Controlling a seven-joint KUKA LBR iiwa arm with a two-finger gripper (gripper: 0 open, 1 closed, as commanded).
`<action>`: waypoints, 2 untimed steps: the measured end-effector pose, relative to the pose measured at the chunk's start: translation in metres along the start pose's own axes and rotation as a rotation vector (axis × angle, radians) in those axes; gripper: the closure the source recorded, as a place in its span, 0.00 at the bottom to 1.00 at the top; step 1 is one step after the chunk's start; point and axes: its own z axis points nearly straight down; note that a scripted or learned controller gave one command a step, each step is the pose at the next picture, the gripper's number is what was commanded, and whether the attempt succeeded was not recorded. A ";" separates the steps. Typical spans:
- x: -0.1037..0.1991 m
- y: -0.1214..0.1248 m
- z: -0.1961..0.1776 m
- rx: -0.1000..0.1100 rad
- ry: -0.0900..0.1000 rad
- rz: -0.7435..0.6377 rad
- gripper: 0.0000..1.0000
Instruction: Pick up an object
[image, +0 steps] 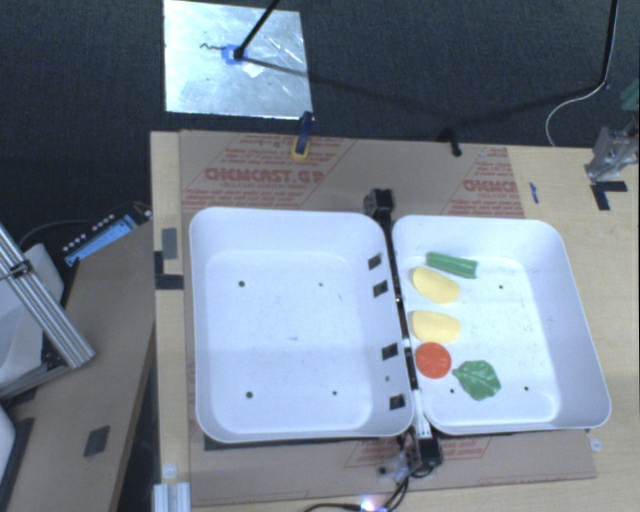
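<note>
The green pod (451, 265), apart near the right bin's (575, 300) far edge, is best targeted; the pincer's state cannot be told.

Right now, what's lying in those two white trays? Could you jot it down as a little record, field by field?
bins: two shallow white bins side by side, left bin, right bin
right bin contents: green stick, upper yellow piece, lower yellow piece, red disc, green leafy piece
arrangement: all clustered along the right bin's left side
touching: red disc sits against the lower yellow piece
</note>
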 end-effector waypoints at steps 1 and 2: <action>-0.018 0.009 -0.115 -0.023 -0.008 -0.003 1.00; -0.017 0.039 -0.131 -0.014 -0.005 -0.004 1.00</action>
